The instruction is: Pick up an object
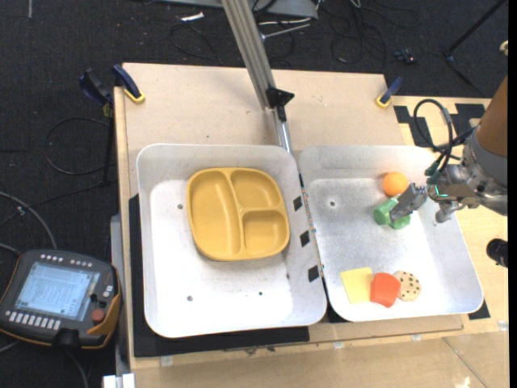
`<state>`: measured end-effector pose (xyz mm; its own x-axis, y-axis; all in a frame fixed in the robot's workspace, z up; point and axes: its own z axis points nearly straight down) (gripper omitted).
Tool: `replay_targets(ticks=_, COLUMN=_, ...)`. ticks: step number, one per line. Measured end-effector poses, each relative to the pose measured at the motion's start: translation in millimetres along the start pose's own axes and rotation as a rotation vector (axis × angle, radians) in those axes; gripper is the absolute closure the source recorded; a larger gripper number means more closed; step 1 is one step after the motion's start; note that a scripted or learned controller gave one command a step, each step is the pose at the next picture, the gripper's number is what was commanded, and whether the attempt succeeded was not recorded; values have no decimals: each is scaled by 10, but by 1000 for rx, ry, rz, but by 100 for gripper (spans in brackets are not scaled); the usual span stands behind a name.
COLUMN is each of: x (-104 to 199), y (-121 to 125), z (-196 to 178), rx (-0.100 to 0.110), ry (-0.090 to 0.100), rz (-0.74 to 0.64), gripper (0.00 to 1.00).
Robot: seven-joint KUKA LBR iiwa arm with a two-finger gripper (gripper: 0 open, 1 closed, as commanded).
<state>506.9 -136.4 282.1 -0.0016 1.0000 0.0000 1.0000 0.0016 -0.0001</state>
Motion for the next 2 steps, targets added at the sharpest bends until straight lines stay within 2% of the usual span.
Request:
replay_targets(ticks=1, x=-1, y=0, z=-1, rx=-1, ry=0, rz=1, gripper=0)
replay_targets(ticks=2, x=-12, y=-34, z=435, rx=3, ry=0, rz=2, gripper=0)
